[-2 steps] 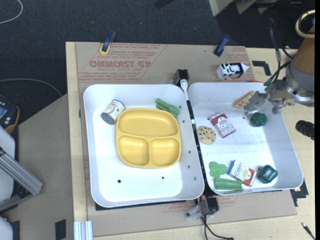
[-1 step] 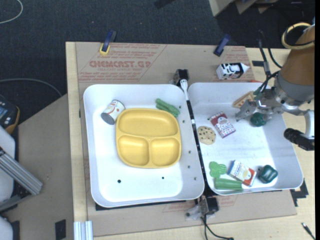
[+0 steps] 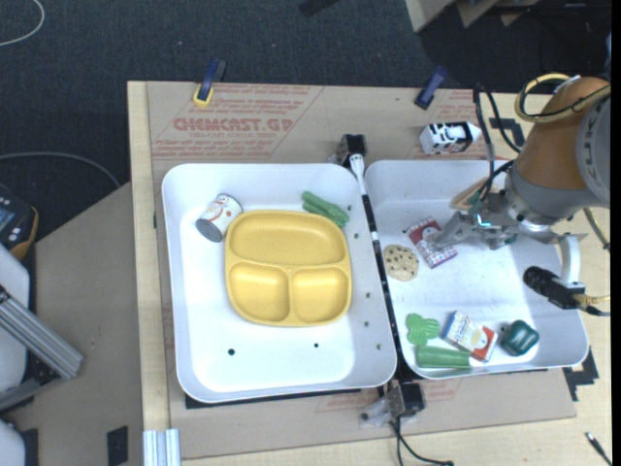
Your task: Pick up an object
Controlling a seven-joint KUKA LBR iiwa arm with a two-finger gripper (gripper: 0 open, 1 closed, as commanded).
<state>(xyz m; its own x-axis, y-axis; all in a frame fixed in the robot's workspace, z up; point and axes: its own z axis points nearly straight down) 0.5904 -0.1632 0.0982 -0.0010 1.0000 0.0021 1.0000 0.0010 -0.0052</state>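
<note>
Plainly, the pincer (image 3: 456, 228) is hanging low over the right bin (image 3: 485, 272), but its tip is blurring into the grey wrist behind it, so I cannot tell whether it is spread or pressed together. Nothing is showing clearly in its grasp.

Just beside the tip, on the side away from the arm, a small red-and-white packet (image 3: 431, 242) is lying flat on the bin floor. Whether the pincer is touching it is hard to make out. Its long axis seems to be running at a slant, one end pointing toward the pincer and the other toward the near rim of the bin; its print is too small to read.

Beyond the packet, farther from the pincer, a round cookie (image 3: 400, 261) is resting near the bin's wall. Well apart from the pincer, along the near rim, a green toy (image 3: 423, 329), a small carton (image 3: 468, 334) and a dark green piece (image 3: 521, 338) are sitting in a row.

Farther still, the left bin (image 3: 194, 309) is holding a yellow divided plate (image 3: 288, 265).
</note>
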